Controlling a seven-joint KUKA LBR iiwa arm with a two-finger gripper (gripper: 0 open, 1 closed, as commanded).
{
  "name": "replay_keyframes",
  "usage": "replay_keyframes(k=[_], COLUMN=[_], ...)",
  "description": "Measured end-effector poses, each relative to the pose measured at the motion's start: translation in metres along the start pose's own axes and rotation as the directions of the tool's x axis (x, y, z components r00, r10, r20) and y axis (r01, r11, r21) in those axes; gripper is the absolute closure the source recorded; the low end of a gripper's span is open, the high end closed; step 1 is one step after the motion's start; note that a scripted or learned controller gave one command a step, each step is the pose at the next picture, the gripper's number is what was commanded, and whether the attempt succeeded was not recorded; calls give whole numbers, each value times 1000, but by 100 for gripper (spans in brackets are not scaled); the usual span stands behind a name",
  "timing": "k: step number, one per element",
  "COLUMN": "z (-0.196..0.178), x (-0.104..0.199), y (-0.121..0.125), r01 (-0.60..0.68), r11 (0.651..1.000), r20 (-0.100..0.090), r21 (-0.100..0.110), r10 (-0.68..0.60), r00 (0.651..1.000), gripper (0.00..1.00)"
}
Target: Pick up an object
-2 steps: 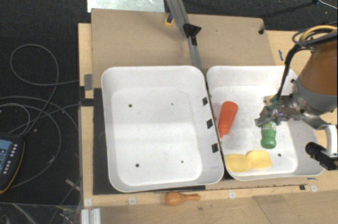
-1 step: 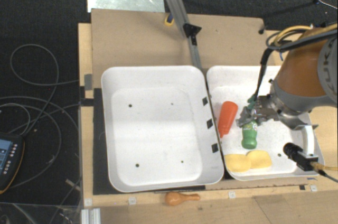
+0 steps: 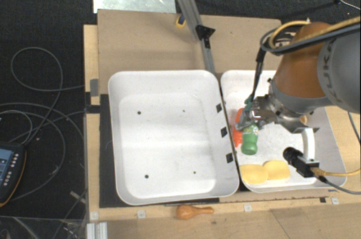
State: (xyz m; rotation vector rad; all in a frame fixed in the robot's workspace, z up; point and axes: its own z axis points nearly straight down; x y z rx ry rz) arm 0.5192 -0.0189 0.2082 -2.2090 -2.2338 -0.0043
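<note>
Camera view: the arm (image 3: 316, 63) fills the right of the frame, its wrist low over the right bin (image 3: 237, 83). The gripper (image 3: 252, 119) sits at centre right, just above a green object (image 3: 249, 141) with a red piece (image 3: 239, 118) beside it. Whether the pincer is open or closed, I cannot tell; the wrist body hides its tips. Nothing can be seen held between them.

The green object lies near the right bin's left wall, close to the ridge where the two bins meet. Two yellow pieces (image 3: 266, 172) lie touching each other at that bin's lower edge, just below the green one.

Likely trouble: the green object is rounded and close to the wall, so a closing pincer may strike the rim or push the object against it and let it roll out. The red piece is so near that it may be caught along with the green one, or wedge the grip off-centre. The yellow pieces leave little slack on the lower side.

Room: the right bin is crowded in its left and lower parts. The left bin (image 3: 118, 119), centre frame, gives wide bare floor. A tripod pole (image 3: 189, 1) slants down from the top centre to the bins' upper junction, limiting travel there. An orange-brown object (image 3: 194, 211) lies outside the bins at bottom centre.
</note>
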Motion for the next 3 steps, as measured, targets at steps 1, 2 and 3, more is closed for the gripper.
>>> replay_keyframes(k=[1, 2, 3], z=[-16, -28, -28], x=[51, 106, 102], y=[-1, -2, -2], r01=[1, 1, -4], r11=[1000, 1000, 1000], r20=[-1, -1, 2], r21=[-1, 0, 1], r10=[-1, -1, 4], r00=[1000, 1000, 1000], gripper=[100, 100, 0])
